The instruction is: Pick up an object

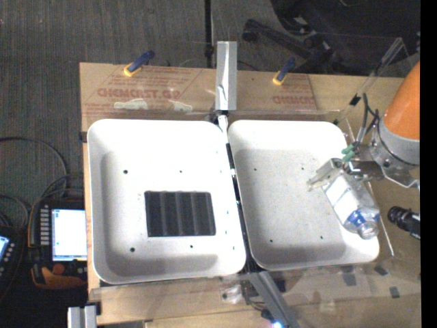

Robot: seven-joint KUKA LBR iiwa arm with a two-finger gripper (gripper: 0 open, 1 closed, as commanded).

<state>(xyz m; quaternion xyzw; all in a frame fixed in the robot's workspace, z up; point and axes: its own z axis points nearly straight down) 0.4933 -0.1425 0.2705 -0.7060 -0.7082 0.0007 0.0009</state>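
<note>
Over the right bin, your arm's gripper hangs low near the far right wall, with the orange band above the wrist at the frame's edge. A clear plastic bottle with a blue cap lies on its side just below the gripper, close to the bin's right rim, cap end pointing toward the near corner. Its upper end sits right at the gripper, but this angle does not tell you whether the gripper is spread, closed or pinching the bottle.

In the left bin, a dark ribbed block lies flat near the middle, well apart from the arm.

The step in hand looks like the approach or the grasp itself on the bottle; nothing appears lifted off the bin floor yet. The next move calls for a firm closure across the bottle's body. You should then lift straight up, clear of the rim. Watch for the smooth, rounded plastic rolling or slipping out, and for the nearby wall crowding the gripper.
</note>
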